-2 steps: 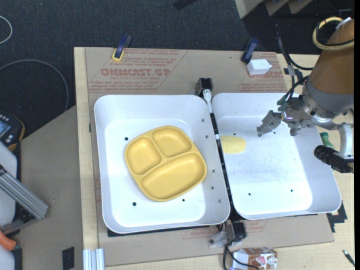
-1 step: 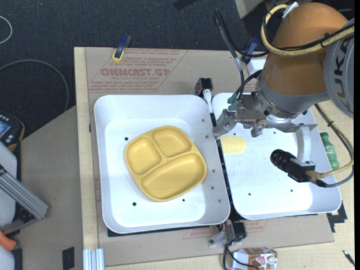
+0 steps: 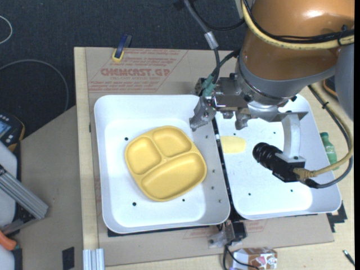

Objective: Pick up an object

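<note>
Two white bins sit side by side on the counter. A yellow divided plate (image 3: 165, 163) lies in the left bin (image 3: 107, 151), and a small pale yellow piece (image 3: 233, 145) lies in the right bin (image 3: 264, 204) close to the shared rim. The tool (image 3: 220, 116) hangs over that rim, just above the small piece; whether it is spread or pressed together I cannot tell, and nothing shows pinched in it. Risk: descending here, one finger could strike the rim between the bins, or the flat piece could slide away instead of being caught.
</note>
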Robot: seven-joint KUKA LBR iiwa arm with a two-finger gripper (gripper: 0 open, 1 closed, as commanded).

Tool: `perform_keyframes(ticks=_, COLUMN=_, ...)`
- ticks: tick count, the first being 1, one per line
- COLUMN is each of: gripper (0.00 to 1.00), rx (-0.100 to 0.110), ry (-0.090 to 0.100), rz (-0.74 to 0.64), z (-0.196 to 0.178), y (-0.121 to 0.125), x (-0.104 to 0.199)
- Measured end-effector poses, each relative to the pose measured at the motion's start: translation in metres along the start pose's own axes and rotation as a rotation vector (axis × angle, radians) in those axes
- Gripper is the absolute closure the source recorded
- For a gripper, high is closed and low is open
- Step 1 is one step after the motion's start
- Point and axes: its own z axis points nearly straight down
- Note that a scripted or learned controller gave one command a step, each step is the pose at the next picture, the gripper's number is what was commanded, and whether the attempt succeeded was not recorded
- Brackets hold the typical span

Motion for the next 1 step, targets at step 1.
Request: perform_keyframes(ticks=1, gripper=1.0, rx=0.009, ry=-0.007, rz=0.012, z=-0.0043, y=0.0012, x=-0.0062)
